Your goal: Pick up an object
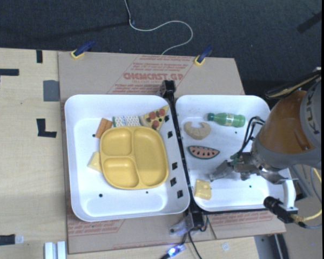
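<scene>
The cheese wedge (203, 189) lies flat in the near corner of the right bin (259, 102), hard against the divider, likely the nearest target. The gripper (216, 175) hangs just above and beside it, angled down toward it; whether it is spread or pinched cannot be told. Farther from the cheese sit the watermelon slice (203, 152), the croissant (197, 129) and the green bottle (226, 119), loosely scattered for separate picks.

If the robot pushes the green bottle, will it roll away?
Probably. The green bottle lies on its side in the right bin, and it looks round, so a sideways nudge would likely roll it. It looks like small, smooth plastic, so it is likely light and may slip.
</scene>
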### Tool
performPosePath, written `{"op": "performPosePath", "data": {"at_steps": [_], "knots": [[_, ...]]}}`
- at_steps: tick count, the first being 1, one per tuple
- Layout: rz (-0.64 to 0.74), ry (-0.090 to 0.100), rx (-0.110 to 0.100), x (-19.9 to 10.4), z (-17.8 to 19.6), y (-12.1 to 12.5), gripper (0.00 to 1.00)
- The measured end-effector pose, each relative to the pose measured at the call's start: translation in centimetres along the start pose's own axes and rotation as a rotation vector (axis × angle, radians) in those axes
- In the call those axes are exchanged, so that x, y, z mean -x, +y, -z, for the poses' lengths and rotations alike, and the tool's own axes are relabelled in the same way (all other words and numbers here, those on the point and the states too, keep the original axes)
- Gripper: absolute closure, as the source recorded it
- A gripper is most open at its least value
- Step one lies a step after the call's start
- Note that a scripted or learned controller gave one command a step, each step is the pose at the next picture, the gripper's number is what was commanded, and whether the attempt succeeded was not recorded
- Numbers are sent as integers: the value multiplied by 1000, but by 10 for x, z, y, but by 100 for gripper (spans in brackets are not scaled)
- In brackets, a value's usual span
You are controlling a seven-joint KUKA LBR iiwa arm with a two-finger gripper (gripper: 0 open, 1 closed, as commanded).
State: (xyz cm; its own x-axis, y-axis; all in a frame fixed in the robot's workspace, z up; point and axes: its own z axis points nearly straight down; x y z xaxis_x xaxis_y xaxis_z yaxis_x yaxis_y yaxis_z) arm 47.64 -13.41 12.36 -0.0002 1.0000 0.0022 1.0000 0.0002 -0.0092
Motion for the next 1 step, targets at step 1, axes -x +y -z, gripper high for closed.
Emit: {"op": "performPosePath", "data": {"at_steps": [1], "knots": [[-1, -2, 10, 0, -39, 1, 0]]}}
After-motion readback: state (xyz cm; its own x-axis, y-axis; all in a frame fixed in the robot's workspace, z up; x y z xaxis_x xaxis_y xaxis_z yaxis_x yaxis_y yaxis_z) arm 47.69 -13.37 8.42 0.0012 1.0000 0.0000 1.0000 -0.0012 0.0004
